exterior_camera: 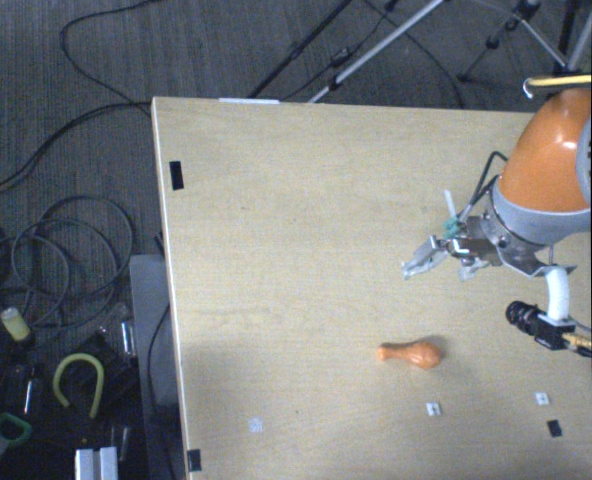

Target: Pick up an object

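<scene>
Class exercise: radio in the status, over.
Gripper above bench, holding nothing. Orange object lies apart, nearer the camera. Nothing between them.

No text, label, brand or number can be read anywhere (the small marks on the worktop (276,268) are blank).

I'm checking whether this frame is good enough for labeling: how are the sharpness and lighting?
Camera view: soft overall, with even lighting and no strong glare on the bench; the gripper looks blurry, its fingers hard to resolve; the orange object is small but distinct, casting only a faint shadow.
</scene>
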Tool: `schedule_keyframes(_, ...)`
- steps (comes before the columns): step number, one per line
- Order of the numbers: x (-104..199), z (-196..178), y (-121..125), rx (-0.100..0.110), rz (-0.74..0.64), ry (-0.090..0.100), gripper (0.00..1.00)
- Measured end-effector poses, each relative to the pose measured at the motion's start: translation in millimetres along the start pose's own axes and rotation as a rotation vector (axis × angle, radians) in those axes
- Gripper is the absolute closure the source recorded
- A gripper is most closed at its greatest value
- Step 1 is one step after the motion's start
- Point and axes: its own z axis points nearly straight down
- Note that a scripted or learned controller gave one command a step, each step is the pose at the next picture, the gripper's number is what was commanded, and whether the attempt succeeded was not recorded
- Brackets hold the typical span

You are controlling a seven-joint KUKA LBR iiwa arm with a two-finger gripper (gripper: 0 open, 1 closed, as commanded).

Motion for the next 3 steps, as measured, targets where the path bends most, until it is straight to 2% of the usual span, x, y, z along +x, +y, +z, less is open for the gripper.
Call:
schedule_keyframes(1,-35.3,48.9,56.6,-0.001,0.023,0.000,0.00)
schedule_keyframes(2,-53.9,119.2,127.7,-0.001,-0.016,-0.002,0.00)
schedule_keyframes(3,4.5,118.8,143.8,-0.002,-0.340,-0.003,0.00)
